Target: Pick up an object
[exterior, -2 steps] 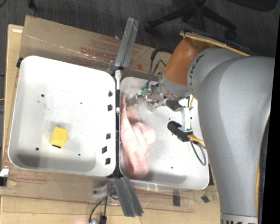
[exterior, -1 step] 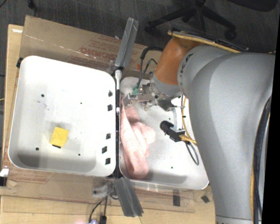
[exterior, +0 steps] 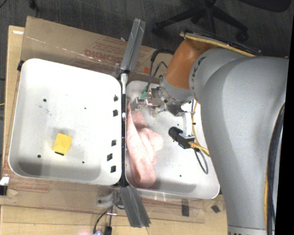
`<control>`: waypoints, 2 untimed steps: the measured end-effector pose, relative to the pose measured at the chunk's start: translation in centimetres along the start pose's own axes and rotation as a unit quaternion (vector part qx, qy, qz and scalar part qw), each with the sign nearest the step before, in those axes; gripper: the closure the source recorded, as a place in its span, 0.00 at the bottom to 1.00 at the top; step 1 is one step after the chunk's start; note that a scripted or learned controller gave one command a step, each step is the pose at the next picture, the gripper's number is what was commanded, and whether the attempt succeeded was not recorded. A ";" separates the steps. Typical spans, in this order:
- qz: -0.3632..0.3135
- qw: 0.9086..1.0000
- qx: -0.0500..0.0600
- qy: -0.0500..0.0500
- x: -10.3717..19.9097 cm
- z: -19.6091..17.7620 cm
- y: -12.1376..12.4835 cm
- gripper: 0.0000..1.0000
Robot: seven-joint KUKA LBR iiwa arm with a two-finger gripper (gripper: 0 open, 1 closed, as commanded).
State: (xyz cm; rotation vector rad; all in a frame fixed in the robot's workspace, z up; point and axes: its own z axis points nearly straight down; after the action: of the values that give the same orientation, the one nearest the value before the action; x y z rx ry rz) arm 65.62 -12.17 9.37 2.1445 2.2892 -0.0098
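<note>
Overhead slanted view of my work cell. Two shallow white bins sit side by side on the table (exterior: pixel 15 41), which is covered with a sheet of brown cardboard (exterior: pixel 72 41). A grey metal divider bar (exterior: pixel 131 46) runs between the bins.

Left bin (exterior: pixel 32 79): a small yellow block (exterior: pixel 62 143), sponge-like in look, lies alone on the floor of the bin, toward its lower middle and apart from every wall.

Right bin (exterior: pixel 202 186): a pale pink, soft-looking object (exterior: pixel 141 150), perhaps cloth or plush, lies lengthwise against the bin's left wall, just beside the divider, reaching from the upper part of the bin toward its lower left corner.

My arm (exterior: pixel 238 127) enters from the right, and its grey body covers much of the right bin. The orange band (exterior: pixel 182 66) above the wrist shows near the bin's upper rim. The gripper (exterior: pixel 140 102) is low in the upper left corner of the right bin, at the upper end of the pink object and very near it; I cannot tell whether the two touch. From this angle I cannot tell how the jaws stand, spread or pressed together. A black fitting with yellow cabling (exterior: pixel 183 138) hangs beside the wrist, above the bin floor.
</note>
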 end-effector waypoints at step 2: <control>0.087 0.996 0.005 0.005 -3.7 -0.7 -2.3 1.00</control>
State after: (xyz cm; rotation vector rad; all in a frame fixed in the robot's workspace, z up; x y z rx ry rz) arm 63.54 -15.97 10.12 2.3461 2.1032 -0.0084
